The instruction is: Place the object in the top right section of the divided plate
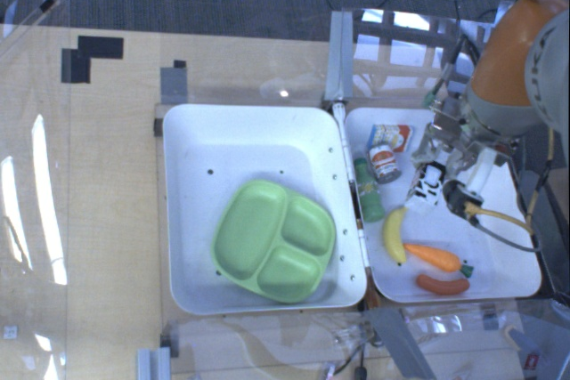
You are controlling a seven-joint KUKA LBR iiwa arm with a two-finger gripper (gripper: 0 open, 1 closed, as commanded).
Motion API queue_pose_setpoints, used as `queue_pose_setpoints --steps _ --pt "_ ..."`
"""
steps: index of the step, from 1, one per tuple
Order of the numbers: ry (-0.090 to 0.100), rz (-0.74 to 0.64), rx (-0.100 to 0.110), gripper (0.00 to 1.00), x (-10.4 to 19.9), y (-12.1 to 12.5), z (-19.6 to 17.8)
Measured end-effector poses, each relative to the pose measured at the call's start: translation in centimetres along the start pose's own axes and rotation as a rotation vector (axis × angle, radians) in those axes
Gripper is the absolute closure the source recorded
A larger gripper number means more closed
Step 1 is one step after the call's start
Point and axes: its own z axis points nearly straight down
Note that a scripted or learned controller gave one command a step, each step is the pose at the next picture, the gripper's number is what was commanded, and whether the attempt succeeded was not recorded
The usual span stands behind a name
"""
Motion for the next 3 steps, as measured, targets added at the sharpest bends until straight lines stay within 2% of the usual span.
queue_pose_setpoints --steps 1,2,3 --pt "0.002 0.016 0.0 1.0 -6.9 -5.3 -1.2" --pt "0.002 -0.033 0.001 1.0 5.2 -7.4 -0.2" --pt "0.002 -0.163 0.002 1.0 15.3 -11.1 0.9"
